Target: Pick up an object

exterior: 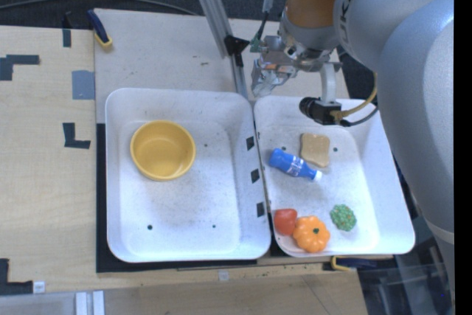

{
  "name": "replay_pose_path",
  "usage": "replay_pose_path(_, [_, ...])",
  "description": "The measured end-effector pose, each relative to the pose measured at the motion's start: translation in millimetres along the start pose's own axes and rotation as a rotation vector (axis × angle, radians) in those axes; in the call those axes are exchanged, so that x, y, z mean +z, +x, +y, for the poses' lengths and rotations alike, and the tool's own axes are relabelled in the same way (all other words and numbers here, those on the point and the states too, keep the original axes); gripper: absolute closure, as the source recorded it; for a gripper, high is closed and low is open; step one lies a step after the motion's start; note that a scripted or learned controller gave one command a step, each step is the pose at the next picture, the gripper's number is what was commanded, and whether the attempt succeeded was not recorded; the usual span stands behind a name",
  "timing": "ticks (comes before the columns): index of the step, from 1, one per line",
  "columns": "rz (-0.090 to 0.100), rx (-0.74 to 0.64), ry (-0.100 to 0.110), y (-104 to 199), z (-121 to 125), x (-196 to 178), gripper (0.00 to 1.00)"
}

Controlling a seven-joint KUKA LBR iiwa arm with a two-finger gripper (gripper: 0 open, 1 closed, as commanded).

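Note:
In the right bin (369, 158) lie a blue bottle (293, 164), a tan slice of bread (316, 149), a green broccoli piece (343, 217), an orange pumpkin (311, 234) and a red piece (285, 220). The left bin (122, 232) holds a yellow bowl (163, 150). My gripper (267, 79) hangs over the far edge of the right bin, near the divide between the bins, above and behind the blue bottle. Nothing shows between its fingers.
A slanted metal bar (214, 4) crosses the bench behind the bins. A blue and yellow clamp (99, 29) lies at the far left corner. Grey tape marks (82, 85) sit on the wooden top to the left. The arm's bulk covers the right side.

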State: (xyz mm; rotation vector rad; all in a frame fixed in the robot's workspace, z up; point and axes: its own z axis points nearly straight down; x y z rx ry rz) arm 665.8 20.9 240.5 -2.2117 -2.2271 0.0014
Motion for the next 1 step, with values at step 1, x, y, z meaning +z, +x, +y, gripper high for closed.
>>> replay_pose_path(1, [-0.001,0.001,0.001,55.5,-5.4,12.4,1.0])
